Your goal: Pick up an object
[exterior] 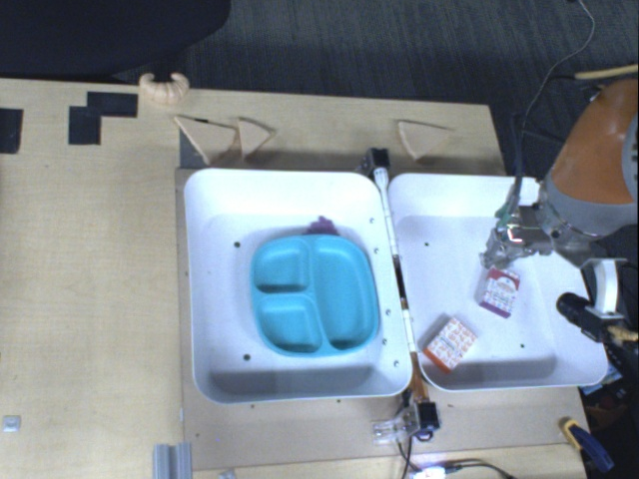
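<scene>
Your hand (504, 252) hangs in the right bin (439, 218) just above a small red-and-white packet (499, 292), grip state impossible to tell, so treat the pick as not yet done

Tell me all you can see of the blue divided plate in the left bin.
The blue divided plate is a glossy turquoise tray, plastic by its look, rounded, with three compartments: two on the left, one long on the right. It lies flat and upright on the left bin floor, turned slightly. A small purple thing peeks out at its far edge.
</scene>
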Controlling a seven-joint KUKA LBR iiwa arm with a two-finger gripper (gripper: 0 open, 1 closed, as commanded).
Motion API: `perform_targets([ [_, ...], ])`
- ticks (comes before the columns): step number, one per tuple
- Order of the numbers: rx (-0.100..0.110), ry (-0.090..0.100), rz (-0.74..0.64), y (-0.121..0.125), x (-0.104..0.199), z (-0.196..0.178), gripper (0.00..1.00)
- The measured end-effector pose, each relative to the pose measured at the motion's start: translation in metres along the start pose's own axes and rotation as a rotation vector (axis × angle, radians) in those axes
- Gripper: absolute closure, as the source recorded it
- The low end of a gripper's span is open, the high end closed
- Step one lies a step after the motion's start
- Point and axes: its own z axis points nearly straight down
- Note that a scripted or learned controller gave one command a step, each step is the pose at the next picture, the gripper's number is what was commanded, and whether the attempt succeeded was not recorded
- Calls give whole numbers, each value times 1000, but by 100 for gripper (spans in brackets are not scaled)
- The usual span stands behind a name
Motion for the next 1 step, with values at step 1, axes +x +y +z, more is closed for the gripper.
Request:
perform_targets([
  [1,1,0,1,-58,-53,3,100],
])
